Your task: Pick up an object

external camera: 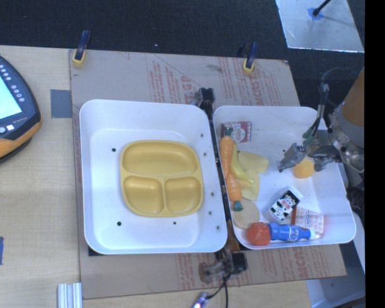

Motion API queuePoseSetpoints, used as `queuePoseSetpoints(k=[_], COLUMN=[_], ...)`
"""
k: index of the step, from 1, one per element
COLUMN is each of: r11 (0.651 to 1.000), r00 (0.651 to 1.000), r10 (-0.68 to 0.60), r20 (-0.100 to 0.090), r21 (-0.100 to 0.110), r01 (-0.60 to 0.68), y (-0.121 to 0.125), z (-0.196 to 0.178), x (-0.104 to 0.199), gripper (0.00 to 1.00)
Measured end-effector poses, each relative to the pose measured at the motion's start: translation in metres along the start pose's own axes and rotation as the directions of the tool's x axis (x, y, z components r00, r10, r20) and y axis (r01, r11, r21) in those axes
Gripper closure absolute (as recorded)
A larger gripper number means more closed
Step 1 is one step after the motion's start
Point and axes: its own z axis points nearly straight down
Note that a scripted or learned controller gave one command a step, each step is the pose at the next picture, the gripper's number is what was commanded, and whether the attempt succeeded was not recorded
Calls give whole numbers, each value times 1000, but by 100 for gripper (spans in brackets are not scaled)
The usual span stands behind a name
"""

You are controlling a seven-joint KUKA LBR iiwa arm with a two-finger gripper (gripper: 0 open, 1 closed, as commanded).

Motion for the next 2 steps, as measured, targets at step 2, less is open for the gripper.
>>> queuePoseSetpoints(k=[2], r11=[1000], r00=[1000], r10=[0], r20=[1], r21=[-2], r01=[0], y=[136], z=[133], x=[-72], gripper=[0])
